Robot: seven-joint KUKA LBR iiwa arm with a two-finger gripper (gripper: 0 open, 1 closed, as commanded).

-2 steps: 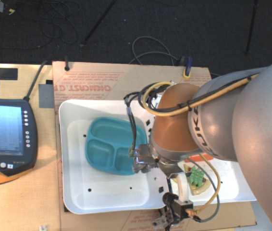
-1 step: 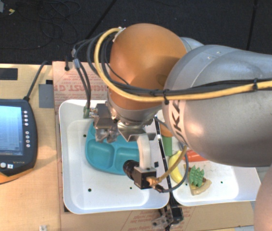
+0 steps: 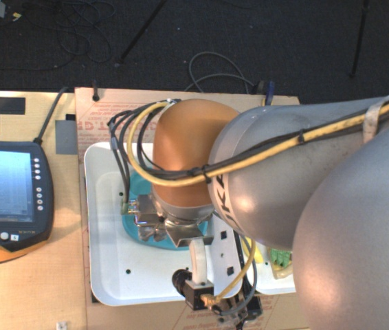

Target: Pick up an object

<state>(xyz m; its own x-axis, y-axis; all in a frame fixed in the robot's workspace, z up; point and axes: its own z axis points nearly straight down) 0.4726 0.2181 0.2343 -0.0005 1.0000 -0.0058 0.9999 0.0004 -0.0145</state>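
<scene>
My gripper (image 3: 154,227) hangs low over the left white bin (image 3: 106,260), below the orange wrist band (image 3: 181,150). Its metal body sits directly over a flat teal object (image 3: 134,210) in the middle of that bin. Part of the teal object is hidden beneath the gripper, and I cannot tell whether they touch. At the right, a small green object (image 3: 280,258) with a yellowish piece beside it peeks out from under the arm.
The grey arm (image 3: 304,205) covers the right bin and much of the left one. Black and yellow cables (image 3: 129,150) loop around the wrist. A teach pendant with a lit screen (image 3: 5,188) lies on the bench to the left of the bins.
</scene>
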